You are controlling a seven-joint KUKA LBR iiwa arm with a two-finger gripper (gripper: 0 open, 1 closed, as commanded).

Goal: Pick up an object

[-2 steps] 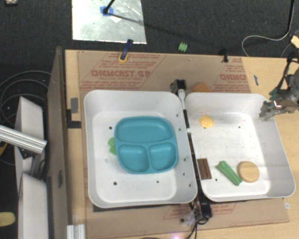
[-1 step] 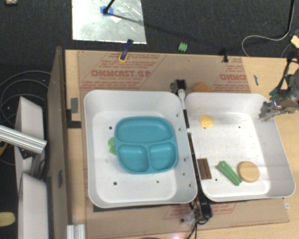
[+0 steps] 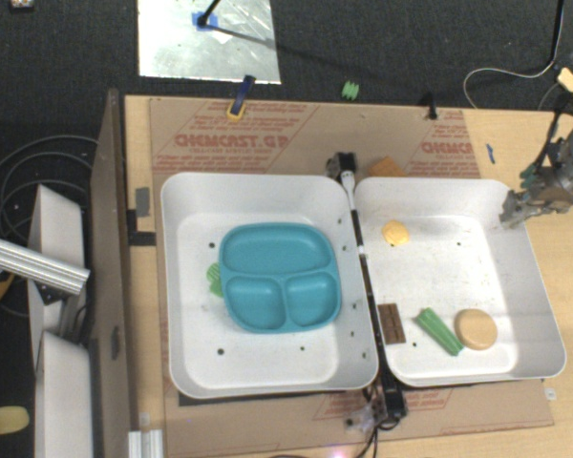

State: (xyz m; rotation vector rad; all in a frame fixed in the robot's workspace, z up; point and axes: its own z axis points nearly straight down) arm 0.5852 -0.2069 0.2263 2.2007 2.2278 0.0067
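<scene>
The jaws (image 3: 516,210) hang at the far right rim of the right bin (image 3: 540,294), the arm coming in from the right edge, and whether they are wide or narrow I cannot tell from here; nothing shows between them. Well to their left, near the back of that same bin, sits a small yellow lump (image 3: 395,233), on its own on the white floor. Nearer the camera than the jaws and a little left lies a round tan disc (image 3: 477,329), and touching it on the side away from the jaws is a green stick (image 3: 439,332), lying at a slant. Further left again, by the divide between the bins, a small brown block (image 3: 391,323). Over in the left bin (image 3: 186,256), well apart from the jaws, a blue tray (image 3: 280,276) with three compartments rests flat, with a green scrap (image 3: 214,278) peeping out at its far side. Both bins sit on the bench (image 3: 296,132).
</scene>
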